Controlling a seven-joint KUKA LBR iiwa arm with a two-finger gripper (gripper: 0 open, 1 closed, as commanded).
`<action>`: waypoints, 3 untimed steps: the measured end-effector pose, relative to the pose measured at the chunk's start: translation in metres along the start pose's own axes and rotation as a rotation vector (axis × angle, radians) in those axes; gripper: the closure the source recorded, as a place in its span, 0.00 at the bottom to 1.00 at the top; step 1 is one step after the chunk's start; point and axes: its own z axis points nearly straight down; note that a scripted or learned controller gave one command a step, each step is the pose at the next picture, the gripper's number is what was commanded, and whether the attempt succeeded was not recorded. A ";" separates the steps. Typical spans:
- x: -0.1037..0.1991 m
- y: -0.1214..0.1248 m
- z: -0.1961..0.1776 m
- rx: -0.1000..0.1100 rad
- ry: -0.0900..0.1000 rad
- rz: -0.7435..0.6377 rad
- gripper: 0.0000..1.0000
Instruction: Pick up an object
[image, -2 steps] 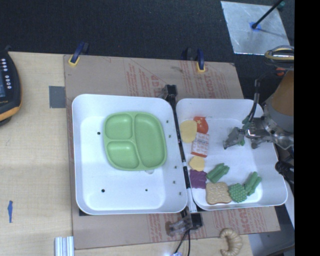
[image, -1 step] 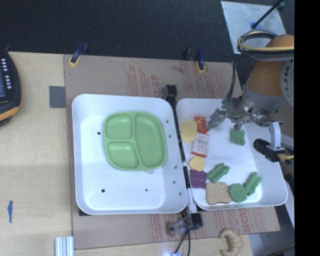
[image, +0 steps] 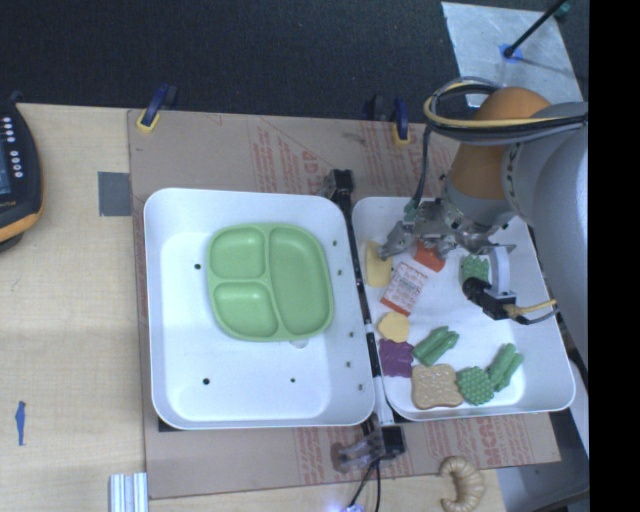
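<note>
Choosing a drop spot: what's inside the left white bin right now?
The left white bin holds a green three-compartment plate, lying flat with bare compartments. The bin floor beneath the plate is covered.

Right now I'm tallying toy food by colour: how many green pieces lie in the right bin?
4, maybe more hidden under the arm: one beside the gripper at, one mid-bin, and two near the front edge.

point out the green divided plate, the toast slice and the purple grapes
green divided plate (image: 270, 281), camera view, on the ridge between compartments
toast slice (image: 434, 386), camera view, middle of its face
purple grapes (image: 396, 357), camera view, middle of the bunch
</note>
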 end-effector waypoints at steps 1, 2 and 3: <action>-0.002 -0.001 -0.015 -0.001 -0.001 0.001 1.00; -0.002 -0.001 -0.015 0.000 -0.001 0.000 0.00; -0.003 0.000 -0.025 -0.001 -0.002 -0.001 1.00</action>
